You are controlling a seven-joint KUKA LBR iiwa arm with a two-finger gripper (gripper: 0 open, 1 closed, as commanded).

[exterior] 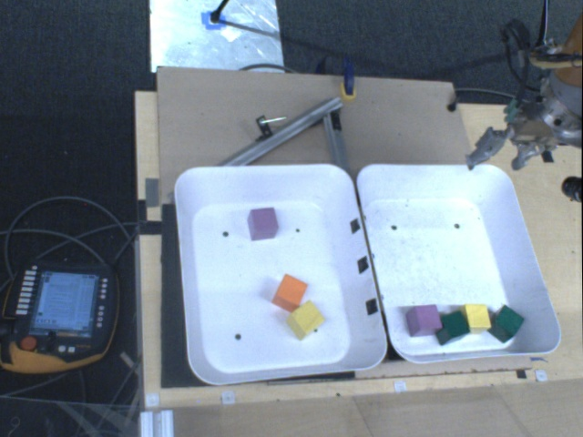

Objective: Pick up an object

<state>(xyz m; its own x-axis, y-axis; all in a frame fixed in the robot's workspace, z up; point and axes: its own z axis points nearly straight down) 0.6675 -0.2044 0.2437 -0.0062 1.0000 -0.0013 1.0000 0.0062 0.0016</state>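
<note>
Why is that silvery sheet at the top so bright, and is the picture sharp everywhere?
In the camera view, the silvery sheet glares from reflected light; the blocks in the left bin look fairly crisp with soft shadows, while the gripper at the upper right looks slightly blurred.

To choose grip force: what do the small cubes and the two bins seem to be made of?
Cubes such as the orange cube and purple cube: probably painted wood or foam, matte, sharp-edged. Left bin and right bin: likely moulded white plastic, with smooth rounded rims.
</note>
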